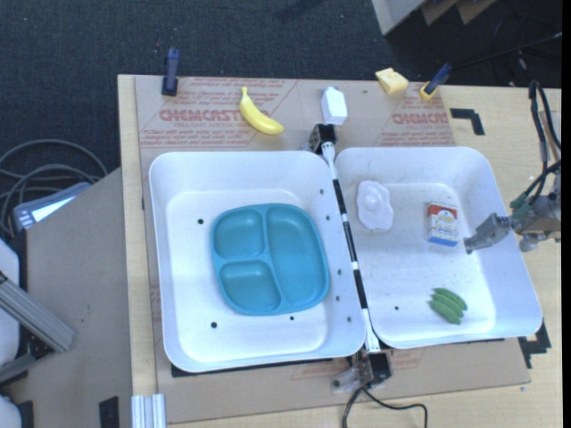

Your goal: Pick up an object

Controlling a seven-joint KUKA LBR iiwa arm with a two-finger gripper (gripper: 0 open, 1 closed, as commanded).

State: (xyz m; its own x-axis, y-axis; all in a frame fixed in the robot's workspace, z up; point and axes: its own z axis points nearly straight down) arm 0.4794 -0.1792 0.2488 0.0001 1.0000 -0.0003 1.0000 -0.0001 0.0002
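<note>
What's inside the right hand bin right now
The right bin holds a clear plastic cup-like item, a small carton and a green pod-shaped toy. The pincer reaches over its right rim, hiding the part of the rim beneath it.

- Left bin (178, 194): a blue divided plate (268, 259) occupies the middle. Bare floor runs along the left wall and the front and back edges.
- Right bin (500, 185): three items, well apart from each other. A clear plastic cup (375, 205) lies near the back left, a small carton (442, 223) right of it, a green pod (449, 305) near the front right.
- Open floor in the right bin lies at centre and front left, between the cup and the pod.
- The gripper (486, 233) sits over the right wall, just beside the carton.
- A banana (258, 115) lies on the bench behind the bins.
</note>
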